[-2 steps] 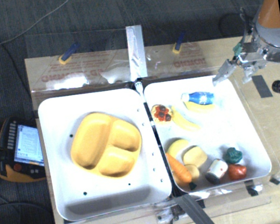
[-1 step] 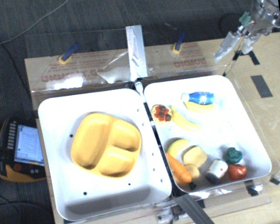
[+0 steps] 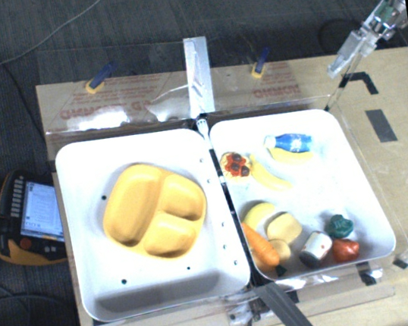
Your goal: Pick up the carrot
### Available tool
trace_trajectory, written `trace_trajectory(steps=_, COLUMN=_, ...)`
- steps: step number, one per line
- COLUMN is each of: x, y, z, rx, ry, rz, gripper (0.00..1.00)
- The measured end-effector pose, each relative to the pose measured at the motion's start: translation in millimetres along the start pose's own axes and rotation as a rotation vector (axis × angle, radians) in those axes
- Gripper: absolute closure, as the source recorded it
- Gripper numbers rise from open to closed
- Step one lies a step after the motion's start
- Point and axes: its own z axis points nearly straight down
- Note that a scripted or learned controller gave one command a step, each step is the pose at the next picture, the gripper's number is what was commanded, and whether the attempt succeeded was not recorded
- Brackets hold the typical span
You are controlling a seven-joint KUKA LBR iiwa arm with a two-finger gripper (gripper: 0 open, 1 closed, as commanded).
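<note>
The end effector (image 3: pixel 346 59) is parked high at the far right corner of the table (image 3: pixel 404 165), outside both bins; whether it is apart or together cannot be determined at this resolution. The carrot (image 3: pixel 261 247) lies well away from the end effector, down and to the left of it, in the right bin (image 3: pixel 358 165), tucked against the wall that bin shares with the left bin (image 3: pixel 82 216). A yellow-white rounded item (image 3: pixel 274 224) touches the carrot on the side facing the end effector, so the approach is constrained on both flanks (wall on one, neighbour on the other). Judged from this layout, a descent from above, aligned along the carrot's length, offers the most open room.
</note>
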Motion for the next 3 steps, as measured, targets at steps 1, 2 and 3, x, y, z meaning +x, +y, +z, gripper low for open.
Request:
trace_trajectory(steps=1, x=25.0, y=-14.3, z=28.7, rx=0.000, ry=0.006, rz=0.114, gripper=0.00)
trace_trajectory(steps=2, x=22.8, y=7.0, z=-51.0, rx=-0.004, ry=0.000, rz=-0.570, gripper=0.00)
trace_trajectory(steps=3, x=21.0, y=-1.9, z=-50.6, rx=-0.003, ry=0.001, rz=-0.656, gripper=0.00)
